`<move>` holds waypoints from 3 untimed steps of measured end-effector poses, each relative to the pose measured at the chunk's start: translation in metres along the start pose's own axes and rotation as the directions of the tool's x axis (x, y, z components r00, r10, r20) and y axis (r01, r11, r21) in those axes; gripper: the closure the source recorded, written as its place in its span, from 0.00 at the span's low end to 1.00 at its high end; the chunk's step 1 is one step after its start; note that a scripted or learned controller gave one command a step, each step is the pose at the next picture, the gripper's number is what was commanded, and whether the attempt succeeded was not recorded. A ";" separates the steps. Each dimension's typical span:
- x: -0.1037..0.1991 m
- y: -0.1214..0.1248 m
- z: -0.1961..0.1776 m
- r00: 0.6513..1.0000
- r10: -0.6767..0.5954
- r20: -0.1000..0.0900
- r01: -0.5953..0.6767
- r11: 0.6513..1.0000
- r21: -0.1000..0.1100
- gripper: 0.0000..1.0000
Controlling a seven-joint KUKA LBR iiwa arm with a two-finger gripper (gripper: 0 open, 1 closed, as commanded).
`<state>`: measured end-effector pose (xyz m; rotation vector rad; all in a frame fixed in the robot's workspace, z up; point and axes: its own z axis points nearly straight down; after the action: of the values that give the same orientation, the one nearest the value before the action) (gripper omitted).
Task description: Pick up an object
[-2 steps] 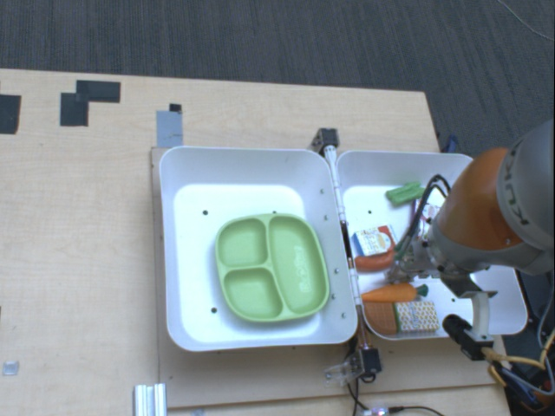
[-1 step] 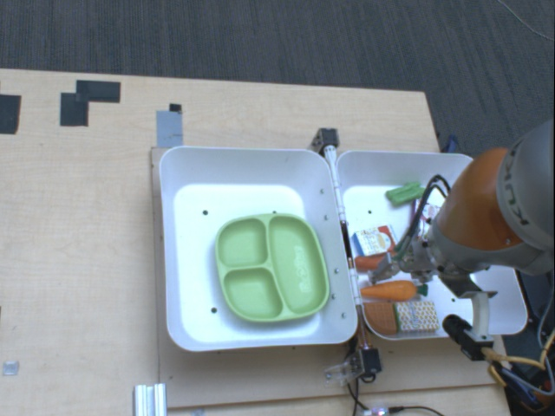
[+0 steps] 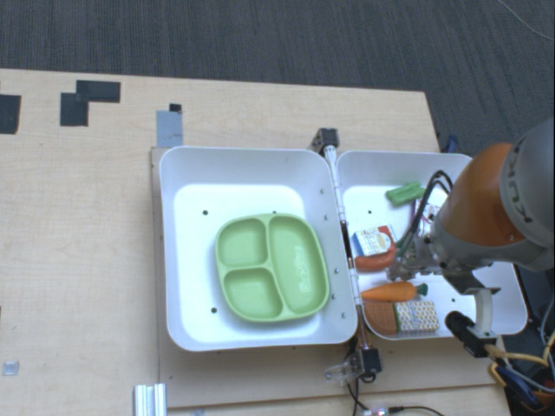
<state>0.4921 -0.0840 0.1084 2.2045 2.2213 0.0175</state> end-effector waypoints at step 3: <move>0.002 -0.001 0.010 1.000 0.002 0.001 -0.002 1.000 0.003 1.00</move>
<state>0.4909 -0.0825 0.0982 2.2079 2.2194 0.0135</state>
